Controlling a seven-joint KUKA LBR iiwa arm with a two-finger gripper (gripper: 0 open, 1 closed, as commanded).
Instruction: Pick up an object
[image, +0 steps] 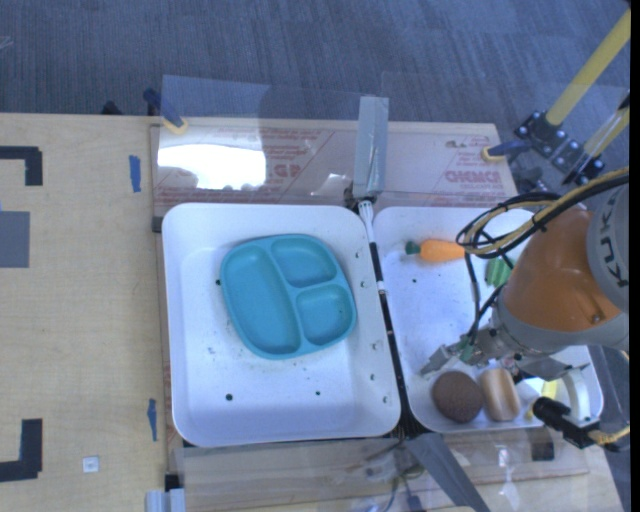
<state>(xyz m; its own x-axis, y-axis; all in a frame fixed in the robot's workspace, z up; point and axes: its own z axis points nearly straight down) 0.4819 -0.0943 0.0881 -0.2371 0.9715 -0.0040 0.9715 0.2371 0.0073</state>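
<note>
1. Status: as far as you can see, the pick isn't done. Nothing shows lifted off the right bin floor, and I see no object between the fingers.
2. Arm reaches in from the right and hangs low over the right bin. The gripper pokes out from under the wrist, near the bin's front half.
3. Jaw state: can't tell. The metal tips are small and partly hidden under the wrist, so don't trust any open/closed call from this shot.
4. Nearest candidates: a brown round object and a tan bread-roll-like piece just beside it, both on the bin floor near the front edge. They sit just in front of the gripper tips, close but apart as far as I can tell.
5. Other candidates: a toy carrot near the back of the same bin, well apart from the gripper; a green piece behind the cables, mostly hidden.
6. Left bin holds a teal divided plate, well away from the arm.
7. Left to do, my read: get over one item, close, lift. Brown one looks like the shortest move.
</note>
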